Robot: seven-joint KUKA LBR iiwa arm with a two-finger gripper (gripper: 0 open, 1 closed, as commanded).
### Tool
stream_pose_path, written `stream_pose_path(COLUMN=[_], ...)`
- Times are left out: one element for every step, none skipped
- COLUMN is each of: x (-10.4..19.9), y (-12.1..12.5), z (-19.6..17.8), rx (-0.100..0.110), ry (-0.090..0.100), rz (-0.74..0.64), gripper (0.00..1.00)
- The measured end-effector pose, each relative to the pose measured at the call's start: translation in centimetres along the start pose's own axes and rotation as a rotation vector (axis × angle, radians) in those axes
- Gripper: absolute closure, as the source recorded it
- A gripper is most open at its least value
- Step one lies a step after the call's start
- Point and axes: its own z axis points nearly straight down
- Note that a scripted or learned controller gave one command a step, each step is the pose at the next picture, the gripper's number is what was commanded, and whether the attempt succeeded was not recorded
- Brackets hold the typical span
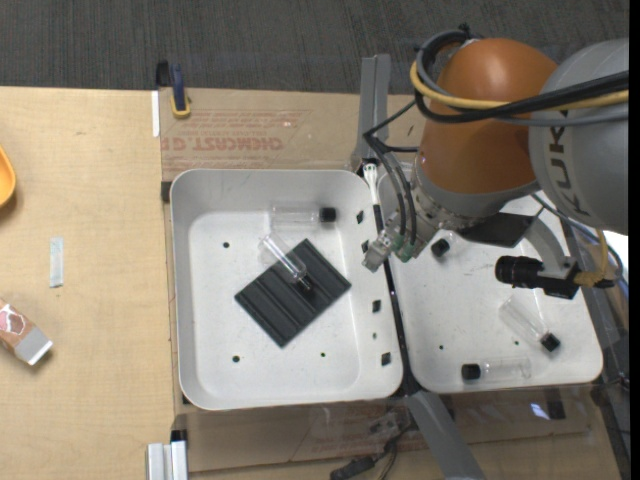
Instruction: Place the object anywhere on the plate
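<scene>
Plate: black ribbed plate (293, 291), lying flat and turned diamond-wise near the middle of the left bin (200, 368).
Tube on plate: a clear tube with a dark cap (288, 262) lies across the plate's upper corner, cap end over the ribs. I judge that counts as placed.
My gripper: gripper (385, 250) hangs over the seam between the two bins, beside the left bin's right wall and apart from the plate. Whether it is open or closed, I cannot tell; my wrist hides the detail.
Other tubes: one (300, 213) near the left bin's back wall; two more (530, 326) (495, 371) in the right bin (430, 363), likely the supply side.
Bench: tan bench (90, 168) to the left carries small oddments, none near my work.
Next, as I judge: check the placed tube is steady; a round tube on ribs may roll.
</scene>
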Motion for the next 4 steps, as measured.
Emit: stream_pose_path(x=[0.0,-0.2,-0.2,-0.4], y=[0.0,-0.1,-0.1,-0.1], z=[0.0,-0.8,-0.8,-1.7], rx=[0.000,0.001,0.001,0.002], ry=[0.000,-0.001,-0.001,-0.002], rz=[0.000,0.002,0.002,0.003], gripper=[0.00,1.00,0.00,1.00])
